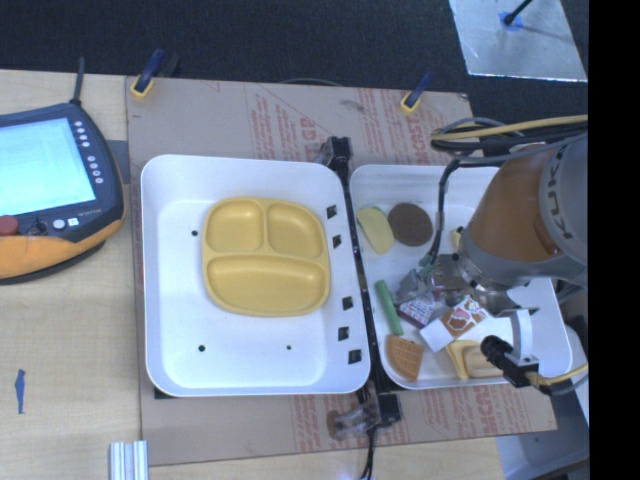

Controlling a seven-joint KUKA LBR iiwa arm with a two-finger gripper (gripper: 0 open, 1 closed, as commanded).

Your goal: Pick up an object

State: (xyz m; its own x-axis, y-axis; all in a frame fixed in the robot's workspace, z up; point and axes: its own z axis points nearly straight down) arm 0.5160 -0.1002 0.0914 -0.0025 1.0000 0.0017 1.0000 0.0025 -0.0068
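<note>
Right bin (372, 183): gripper (437, 286) over clutter at centre (finger state: cannot tell); cookie (409, 224) at 11 o'clock, waffle (404, 356) at 7.

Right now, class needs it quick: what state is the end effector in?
End effector: low over the clutter in the right bin; open, shut or holding cannot be told.

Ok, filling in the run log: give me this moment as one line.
arm: over right bin | end effector: low among clutter | grasp: unconfirmed | yellow tray: left bin
</note>
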